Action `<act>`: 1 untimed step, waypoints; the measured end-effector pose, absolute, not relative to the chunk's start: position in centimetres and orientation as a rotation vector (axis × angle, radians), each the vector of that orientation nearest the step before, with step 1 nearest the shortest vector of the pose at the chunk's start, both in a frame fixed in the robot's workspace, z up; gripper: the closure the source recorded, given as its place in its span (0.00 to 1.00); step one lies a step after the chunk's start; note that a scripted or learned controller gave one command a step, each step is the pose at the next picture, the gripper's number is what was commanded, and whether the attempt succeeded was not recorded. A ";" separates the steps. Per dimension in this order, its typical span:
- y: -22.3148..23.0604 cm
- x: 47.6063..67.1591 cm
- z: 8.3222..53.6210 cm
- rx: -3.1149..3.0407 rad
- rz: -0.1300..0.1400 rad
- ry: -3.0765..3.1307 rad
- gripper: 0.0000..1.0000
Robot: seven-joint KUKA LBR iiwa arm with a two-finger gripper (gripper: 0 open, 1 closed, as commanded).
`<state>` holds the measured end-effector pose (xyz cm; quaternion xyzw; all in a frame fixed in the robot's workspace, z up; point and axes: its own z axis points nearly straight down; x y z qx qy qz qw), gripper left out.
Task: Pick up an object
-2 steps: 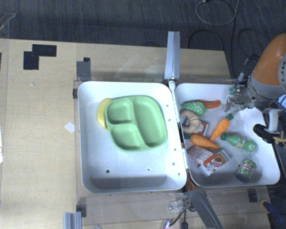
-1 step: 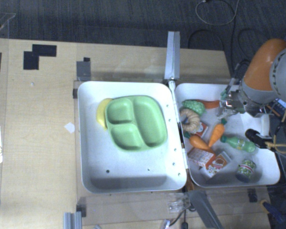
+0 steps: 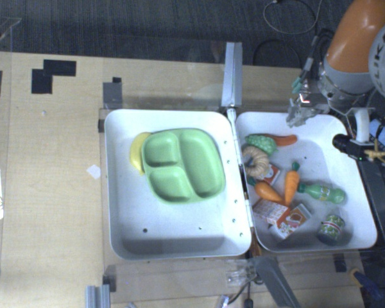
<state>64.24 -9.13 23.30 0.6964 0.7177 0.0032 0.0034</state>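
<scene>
My gripper (image 3: 300,115) hangs over the far edge of the right bin (image 3: 362,236), above and clear of the objects in it. Nothing shows in its grasp. Below it lie a green leafy vegetable (image 3: 260,141) and an orange pepper (image 3: 283,140). Further in sit a beige ring-shaped toy (image 3: 256,160), two carrots (image 3: 291,182) (image 3: 268,192), a green bottle (image 3: 321,192), a small carton (image 3: 289,221) and a green can (image 3: 332,228).
The left bin (image 3: 173,236) holds a green divided tray (image 3: 181,163) with a yellow piece (image 3: 136,153) poking out at its left side. A metal post (image 3: 231,76) stands between the bins at the back. The arm's orange band (image 3: 359,31) looms at the upper right.
</scene>
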 end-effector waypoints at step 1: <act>-19.1 67.0 28.0 2.170 0.007 2.260 1.00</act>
